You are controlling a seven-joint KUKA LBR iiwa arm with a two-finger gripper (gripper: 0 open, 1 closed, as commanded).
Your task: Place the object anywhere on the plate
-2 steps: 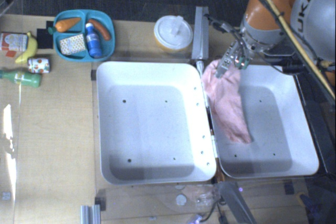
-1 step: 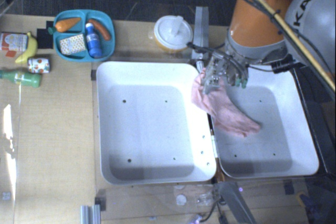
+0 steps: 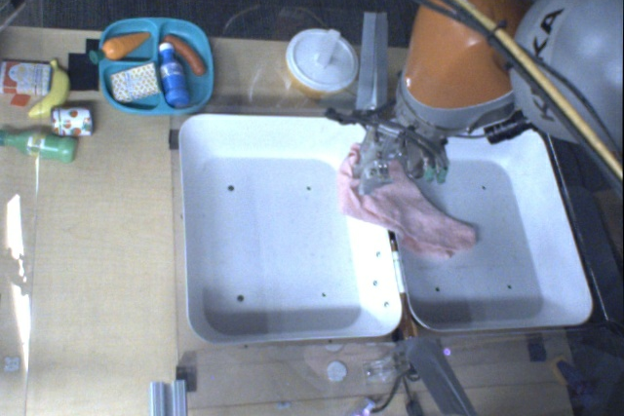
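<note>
A pink cloth (image 3: 429, 221) lies crumpled over the wall between the two white bins, most of it in the right bin (image 3: 526, 239) and one edge hanging into the left bin (image 3: 263, 229). My gripper (image 3: 393, 167) hangs from the orange wrist directly over the cloth's upper end, touching or just above it. The cloth bunches up toward the gripper there. The blue divided plate (image 3: 202, 63) sits on the bench beyond the left bin's far left corner, well away from the gripper. It holds toy food and a small blue bottle (image 3: 174, 78).
A yellow cup with a white lid (image 3: 322, 61) stands behind the bins, between plate and arm. A banana (image 3: 54, 88), a small can (image 3: 71, 121), a green bottle (image 3: 39, 145) and a carton (image 3: 24, 78) lie at the far left.
</note>
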